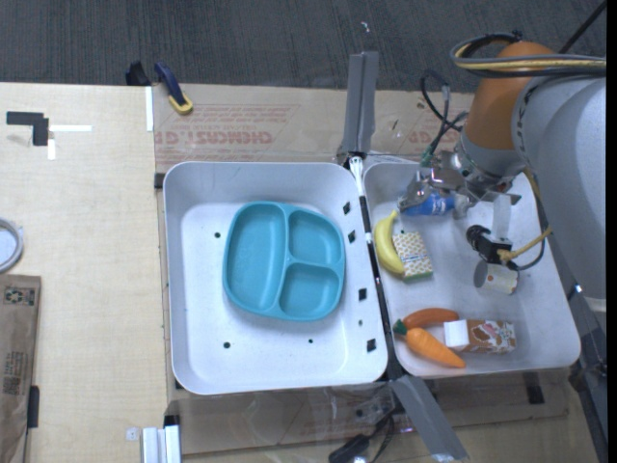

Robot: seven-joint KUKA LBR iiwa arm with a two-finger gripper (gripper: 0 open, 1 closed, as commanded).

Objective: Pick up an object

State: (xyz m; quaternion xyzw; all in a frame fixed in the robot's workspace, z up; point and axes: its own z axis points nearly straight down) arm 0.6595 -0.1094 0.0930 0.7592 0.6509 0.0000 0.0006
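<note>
We see the gripper (436,199) low at the far end of the right bin (549,350), its tip against a blue-and-white object (445,204); whether it is parted or clamped, we cannot tell. Just left and nearer lies the banana (386,244), long axis far-to-near, touching a small packet (415,256). Carrots (429,334) rest nearer. A blue divided plate (285,260) sits in the left bin (193,355).
</note>
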